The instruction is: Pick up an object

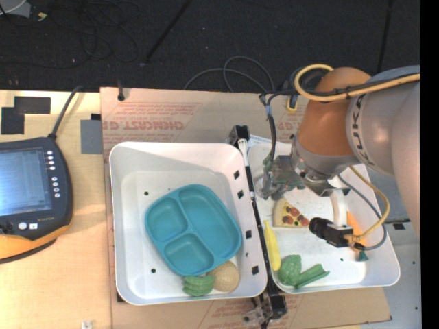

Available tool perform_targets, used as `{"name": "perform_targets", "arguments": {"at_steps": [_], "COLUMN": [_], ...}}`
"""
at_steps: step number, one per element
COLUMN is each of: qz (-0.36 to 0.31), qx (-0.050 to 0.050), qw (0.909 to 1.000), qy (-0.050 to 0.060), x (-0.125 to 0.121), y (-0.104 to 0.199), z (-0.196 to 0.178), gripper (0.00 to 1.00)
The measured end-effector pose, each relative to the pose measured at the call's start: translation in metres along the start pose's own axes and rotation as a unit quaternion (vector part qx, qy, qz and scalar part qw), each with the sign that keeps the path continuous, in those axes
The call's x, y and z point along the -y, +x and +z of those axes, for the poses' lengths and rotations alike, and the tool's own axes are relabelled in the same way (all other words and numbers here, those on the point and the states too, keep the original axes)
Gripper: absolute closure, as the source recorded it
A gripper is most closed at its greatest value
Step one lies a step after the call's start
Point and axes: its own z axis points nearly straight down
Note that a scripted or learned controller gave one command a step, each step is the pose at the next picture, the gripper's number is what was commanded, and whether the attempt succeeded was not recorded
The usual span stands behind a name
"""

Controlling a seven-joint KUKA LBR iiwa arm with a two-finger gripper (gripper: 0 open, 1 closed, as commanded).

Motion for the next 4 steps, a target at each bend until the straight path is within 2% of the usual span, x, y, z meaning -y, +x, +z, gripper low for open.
{"name": "perform_targets", "arguments": {"at_steps": [1, 2, 3, 4], "qz": [0.007, 0.005, 0.005, 0.006], "qx": [0.001, 0.001, 0.002, 0.001], "qw": [0.9999, 1.0, 1.0, 1.0], "qy": [0.007, 0.006, 0.005, 0.003], "x": [0.035, 0.033, 0.018, 0.016], "y": [-0.075, -0.073, -0.091, -0.092], "z": [0.03, 0.029, 0.108, 0.091], "gripper": [1.0, 0.0, 0.0, 1.0]}}
